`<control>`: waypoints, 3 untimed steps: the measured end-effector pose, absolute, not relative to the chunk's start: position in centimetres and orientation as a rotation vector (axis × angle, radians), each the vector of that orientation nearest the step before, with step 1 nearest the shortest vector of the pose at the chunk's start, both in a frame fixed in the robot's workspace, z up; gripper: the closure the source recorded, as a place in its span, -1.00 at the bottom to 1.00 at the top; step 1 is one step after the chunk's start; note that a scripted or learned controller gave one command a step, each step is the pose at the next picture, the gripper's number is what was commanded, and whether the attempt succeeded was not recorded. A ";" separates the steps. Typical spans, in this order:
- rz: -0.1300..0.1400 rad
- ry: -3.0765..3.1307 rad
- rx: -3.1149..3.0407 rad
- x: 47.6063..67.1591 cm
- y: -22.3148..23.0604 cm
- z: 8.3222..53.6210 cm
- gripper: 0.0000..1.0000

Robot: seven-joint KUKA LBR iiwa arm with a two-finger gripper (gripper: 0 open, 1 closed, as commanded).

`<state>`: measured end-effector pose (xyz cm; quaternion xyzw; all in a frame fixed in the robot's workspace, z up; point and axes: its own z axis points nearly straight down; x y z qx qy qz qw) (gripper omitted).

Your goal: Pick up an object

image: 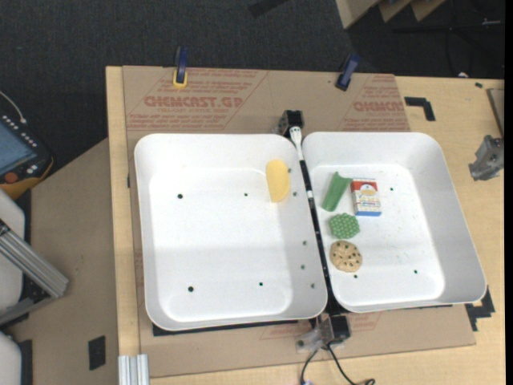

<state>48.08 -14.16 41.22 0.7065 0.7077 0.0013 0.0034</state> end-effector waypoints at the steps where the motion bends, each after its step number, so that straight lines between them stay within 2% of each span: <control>1: 0.006 2.216 2.212 48.2 -14.2 42.3 1.00; 3: 0.009 2.213 2.205 48.3 -14.2 44.4 1.00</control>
